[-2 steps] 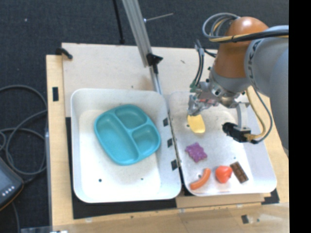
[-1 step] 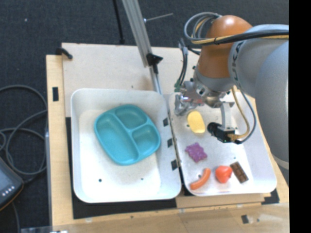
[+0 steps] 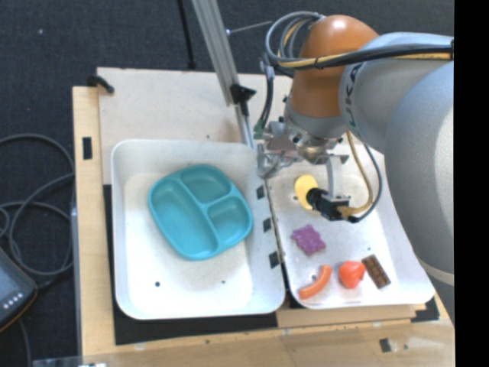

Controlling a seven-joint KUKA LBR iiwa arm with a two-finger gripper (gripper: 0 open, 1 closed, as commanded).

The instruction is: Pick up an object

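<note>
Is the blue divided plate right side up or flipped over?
Right side up. The blue divided plate lies flat in the left bin, its three hollow compartments facing up, with nothing in them.

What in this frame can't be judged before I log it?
- Gripper: in the camera view the wrist hangs over it, so whether the jaws are open or shut is hidden.
- Yellow object: partly covered by a black fitting and cable; its shape cannot be told.
- Brown block: too small to identify.
- Right bin: the arm's grey body covers its far right part.
</note>
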